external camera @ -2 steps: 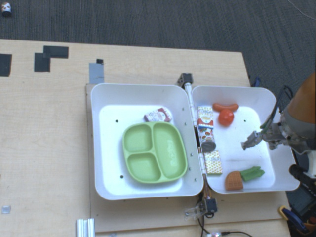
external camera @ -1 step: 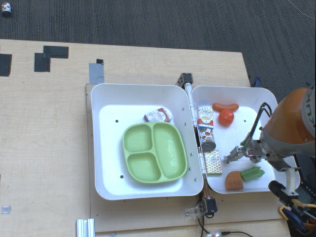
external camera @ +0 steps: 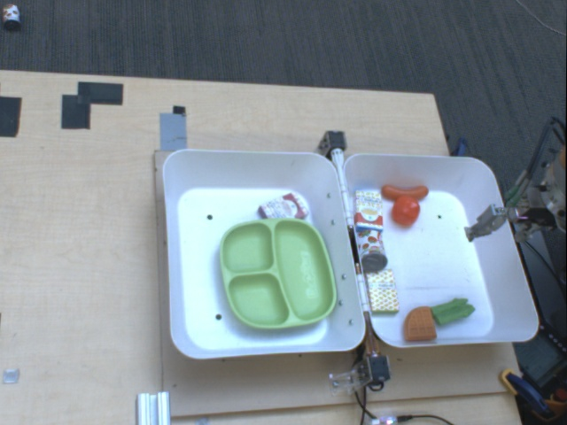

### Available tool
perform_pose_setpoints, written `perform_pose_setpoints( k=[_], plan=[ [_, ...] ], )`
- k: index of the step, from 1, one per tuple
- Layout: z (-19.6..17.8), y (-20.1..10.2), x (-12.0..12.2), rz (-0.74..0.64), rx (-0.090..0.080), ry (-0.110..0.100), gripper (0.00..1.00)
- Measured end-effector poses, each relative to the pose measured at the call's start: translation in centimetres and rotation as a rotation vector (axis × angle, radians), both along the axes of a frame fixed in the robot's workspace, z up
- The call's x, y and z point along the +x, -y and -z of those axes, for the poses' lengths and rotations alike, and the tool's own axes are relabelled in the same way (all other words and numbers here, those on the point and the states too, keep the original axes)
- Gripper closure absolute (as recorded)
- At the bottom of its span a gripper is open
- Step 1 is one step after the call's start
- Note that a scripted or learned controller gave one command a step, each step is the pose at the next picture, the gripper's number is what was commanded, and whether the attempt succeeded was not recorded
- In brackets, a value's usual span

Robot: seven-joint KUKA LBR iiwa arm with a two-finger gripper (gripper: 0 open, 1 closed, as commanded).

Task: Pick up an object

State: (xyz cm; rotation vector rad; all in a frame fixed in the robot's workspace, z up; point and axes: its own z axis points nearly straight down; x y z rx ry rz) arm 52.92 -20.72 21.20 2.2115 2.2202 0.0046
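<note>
We see the gripper [external camera: 485, 224] at the right bin's [external camera: 496, 321] right edge; its state we cannot tell; a tomato [external camera: 406, 211] lies near the far edge.

1 fixed cam, mounted high over the bench [external camera: 80, 264], tilted down at a slant; far enough out to frame both white bins [external camera: 266, 171] side by side plus dark floor [external camera: 266, 25] beyond the bench's far edge.
</note>
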Motion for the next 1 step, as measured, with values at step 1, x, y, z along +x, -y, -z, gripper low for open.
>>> perform_pose_setpoints(
  k=[1],
  plan=[
    [12.36,-2.44,-4.16,0.002,0.003,-0.004,0.00]
  ],
)
